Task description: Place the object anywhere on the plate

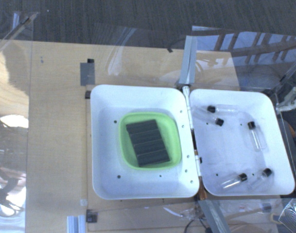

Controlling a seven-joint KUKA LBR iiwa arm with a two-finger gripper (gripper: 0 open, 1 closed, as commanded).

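Observation:
A green square plate (173, 131) sits in the middle of the left white bin (105, 149). A dark grey ridged block (148, 142) lies flat on the plate, turned slightly off square and well inside the rim. The right white bin (225, 149) holds several clear vials with black caps. One vial (221, 109) lies at the back left and another vial (255, 136) near the right wall. A third vial (234, 180) rests at the front.
A grey metal post (188, 62) stands behind the seam between the two bins. The wooden bench (55, 130) stretches out to the left of the bins. Cables and dark hardware (291, 98) crowd the right edge.

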